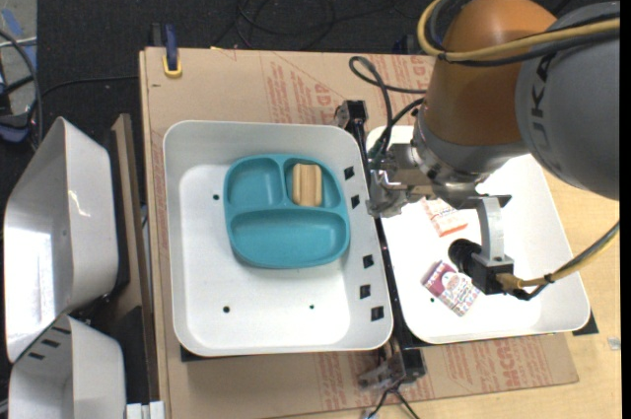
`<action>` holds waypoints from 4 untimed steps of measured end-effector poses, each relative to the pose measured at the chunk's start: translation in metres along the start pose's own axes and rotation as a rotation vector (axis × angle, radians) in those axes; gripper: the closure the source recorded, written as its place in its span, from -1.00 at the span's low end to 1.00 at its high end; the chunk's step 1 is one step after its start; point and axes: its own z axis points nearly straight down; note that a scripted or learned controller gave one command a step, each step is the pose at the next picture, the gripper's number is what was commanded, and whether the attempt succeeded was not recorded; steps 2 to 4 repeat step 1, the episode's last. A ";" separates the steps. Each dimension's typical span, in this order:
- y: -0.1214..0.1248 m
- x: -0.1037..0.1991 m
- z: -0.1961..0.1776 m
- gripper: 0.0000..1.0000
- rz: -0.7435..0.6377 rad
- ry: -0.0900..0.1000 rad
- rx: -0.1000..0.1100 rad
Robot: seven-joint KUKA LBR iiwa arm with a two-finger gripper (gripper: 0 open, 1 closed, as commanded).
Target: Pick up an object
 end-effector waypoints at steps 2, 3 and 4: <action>0.004 0.047 0.023 1.00 0.000 0.000 0.004; 0.004 0.047 0.023 1.00 0.000 0.000 0.004; 0.004 0.047 0.023 1.00 0.000 0.000 0.004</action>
